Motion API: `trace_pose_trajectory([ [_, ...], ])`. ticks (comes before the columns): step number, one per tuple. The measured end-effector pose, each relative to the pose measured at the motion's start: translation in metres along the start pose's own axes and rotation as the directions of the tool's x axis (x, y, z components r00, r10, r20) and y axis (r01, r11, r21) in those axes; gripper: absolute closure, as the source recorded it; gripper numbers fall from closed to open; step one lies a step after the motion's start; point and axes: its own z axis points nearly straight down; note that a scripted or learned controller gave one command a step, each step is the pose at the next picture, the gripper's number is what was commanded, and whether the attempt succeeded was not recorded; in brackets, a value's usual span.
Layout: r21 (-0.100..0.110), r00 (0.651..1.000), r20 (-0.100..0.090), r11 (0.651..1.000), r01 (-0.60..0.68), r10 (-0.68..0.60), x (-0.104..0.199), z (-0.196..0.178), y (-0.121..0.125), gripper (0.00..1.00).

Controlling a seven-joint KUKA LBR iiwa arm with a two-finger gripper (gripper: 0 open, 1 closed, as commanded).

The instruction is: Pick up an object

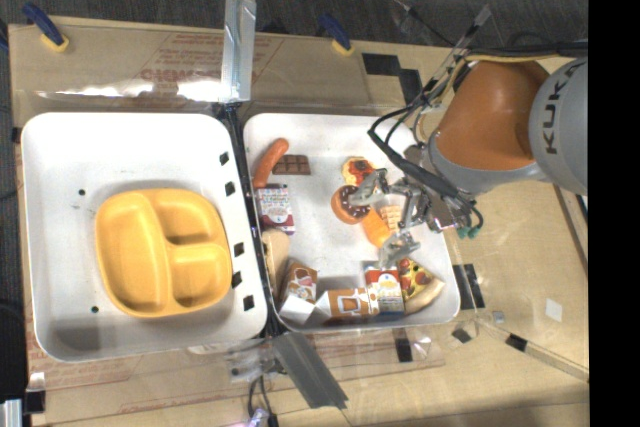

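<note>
The right bin [320, 130] holds several toy foods. Among them are a red sausage [270, 161], a brown chocolate bar [292, 165], a chocolate donut [347, 205], a pizza slice [420, 280] and small cartons [276, 207]. My gripper [390, 213] hangs low over the right half of this bin, just right of the donut. It is open, with one finger [374, 187] near the donut and the other [404, 241] nearer the front. An orange piece [377, 228] lies under the gap between them. I cannot tell whether the gripper touches it.
The left bin [50, 145] carries a yellow divided plate [160, 250]. More cartons [350, 300] crowd the right bin's front wall. Cables loop from the arm's wrist [490, 120] over the bin's right rim.
</note>
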Motion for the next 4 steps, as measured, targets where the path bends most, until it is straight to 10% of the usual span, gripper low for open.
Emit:
trace_pose_trajectory([
  [2, 0.003, 0.985, 0.012, 0.985, -0.175, 0.174, 0.008, 0.063, -0.009, 0.00],
  [3, 0.005, 0.986, 0.019, 0.986, -0.167, 0.167, 0.005, 0.051, -0.008, 1.00],
  [4, 0.005, 0.996, 0.018, 0.996, -0.091, 0.091, -0.019, -0.045, 0.055, 1.00],
])
